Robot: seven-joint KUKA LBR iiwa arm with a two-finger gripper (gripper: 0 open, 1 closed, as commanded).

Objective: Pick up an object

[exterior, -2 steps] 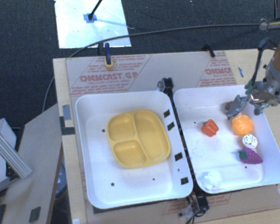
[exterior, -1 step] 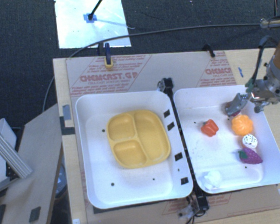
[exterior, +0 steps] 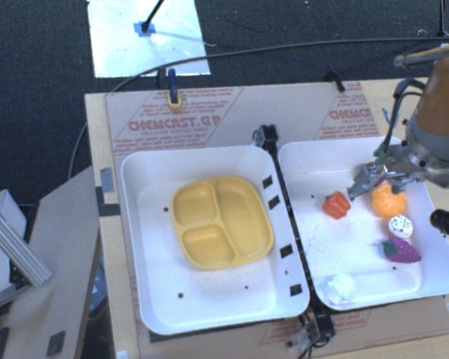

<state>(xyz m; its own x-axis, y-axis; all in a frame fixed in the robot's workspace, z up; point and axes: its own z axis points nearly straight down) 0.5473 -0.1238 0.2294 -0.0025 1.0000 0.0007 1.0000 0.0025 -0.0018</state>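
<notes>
Objects for the pick lie scattered in the right bin [exterior: 310, 159]: an orange-red pepper-like toy [exterior: 336, 205] near its middle, an orange ball-like fruit [exterior: 388, 200] to its right, a white dotted die [exterior: 400, 226] just below that, a purple berry-like piece [exterior: 402, 251] near the lower right corner, and a small white lump [exterior: 342, 286] by the front wall. Above the fruit, the gripper [exterior: 374, 177] hangs low, reaching in from the right, its metal tips pointing toward the pepper; whether the fingers are parted or closed cannot be told, and nothing seems to sit between them. A yellow divided tray [exterior: 221, 221] rests in the left bin [exterior: 146, 221].
</notes>
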